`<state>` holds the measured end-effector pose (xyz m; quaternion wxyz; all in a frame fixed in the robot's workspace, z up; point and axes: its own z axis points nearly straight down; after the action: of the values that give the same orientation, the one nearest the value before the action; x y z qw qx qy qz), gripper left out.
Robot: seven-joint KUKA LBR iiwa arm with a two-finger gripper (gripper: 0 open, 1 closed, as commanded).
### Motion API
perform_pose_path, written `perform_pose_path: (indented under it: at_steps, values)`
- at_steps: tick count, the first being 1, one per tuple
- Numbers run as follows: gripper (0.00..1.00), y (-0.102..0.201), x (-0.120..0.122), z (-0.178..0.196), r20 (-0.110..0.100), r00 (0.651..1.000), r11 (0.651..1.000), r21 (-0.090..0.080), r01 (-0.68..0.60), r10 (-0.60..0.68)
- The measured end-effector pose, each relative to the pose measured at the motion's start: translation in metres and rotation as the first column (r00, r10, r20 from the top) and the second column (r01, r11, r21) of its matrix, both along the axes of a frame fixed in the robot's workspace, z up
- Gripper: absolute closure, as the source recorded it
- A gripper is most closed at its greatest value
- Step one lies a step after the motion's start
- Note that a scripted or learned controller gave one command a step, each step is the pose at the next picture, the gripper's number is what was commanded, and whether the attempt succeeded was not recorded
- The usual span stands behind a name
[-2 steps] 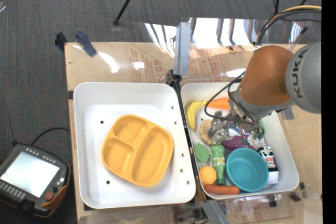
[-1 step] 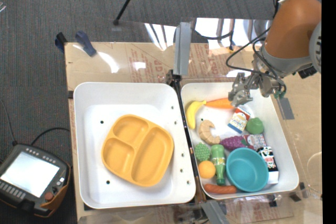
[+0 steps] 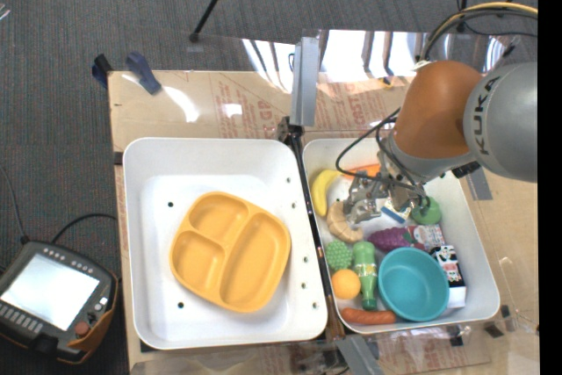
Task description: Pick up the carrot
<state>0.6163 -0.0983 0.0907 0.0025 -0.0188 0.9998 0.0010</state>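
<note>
An orange tapered piece that looks like the carrot [image 3: 361, 169] lies near the back of the right bin [image 3: 486, 272], partly hidden by the arm. My gripper [image 3: 372, 205] hangs low over the middle of that bin, just in front of the carrot and above a beige bread-like piece [image 3: 342, 230]. The metal wrist parts and cables hide its tips. I see nothing held in it.
The right bin is crowded: a banana [image 3: 322, 189], a green bumpy ball [image 3: 339, 255], an orange [image 3: 345, 284], a green bottle-like piece [image 3: 365, 270], a teal bowl [image 3: 413, 284], a purple item [image 3: 392, 238] and a reddish sausage-like piece [image 3: 369, 316]. The left bin [image 3: 149, 167] holds a yellow divided plate [image 3: 230, 250].
</note>
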Motion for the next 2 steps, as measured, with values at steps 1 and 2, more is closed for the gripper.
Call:
perform_pose_path:
  at_steps: [1,2]
  values:
    - [1.00,0.074,-0.028,0.103,0.007,0.991,0.992,0.002,0.130,-0.130]
    - [1.00,0.024,-0.040,0.218,0.006,0.966,0.966,-0.006,-0.260,0.260]
